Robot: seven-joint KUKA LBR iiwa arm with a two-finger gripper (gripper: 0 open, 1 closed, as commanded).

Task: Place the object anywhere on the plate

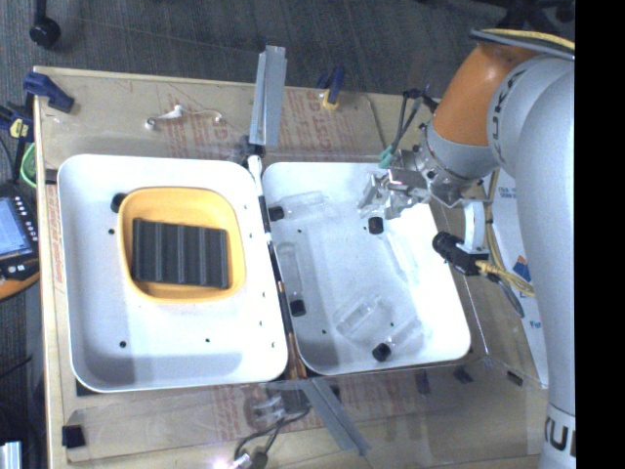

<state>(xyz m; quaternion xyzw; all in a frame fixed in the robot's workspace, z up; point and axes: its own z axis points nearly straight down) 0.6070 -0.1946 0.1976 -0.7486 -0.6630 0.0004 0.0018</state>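
Note:
A yellow plate (176, 203) lies in the left bin (88, 340). A dark grey ribbed block (182, 253) rests flat on the plate's middle. My gripper (383, 197) hangs over the upper part of the right bin (444, 345), far to the right of the plate, at the end of the grey arm with the orange band (469, 91). Nothing shows in its grasp. Just below the gripper sits a small black piece (375, 225).
Clear plastic pieces lie in the right bin: one at the upper left (301, 206), two near the front (363, 315) (398, 340), beside a small black cap (382, 352). A metal bar (266, 96) stands behind the bins. Cables run along the right bin's edge (469, 254).

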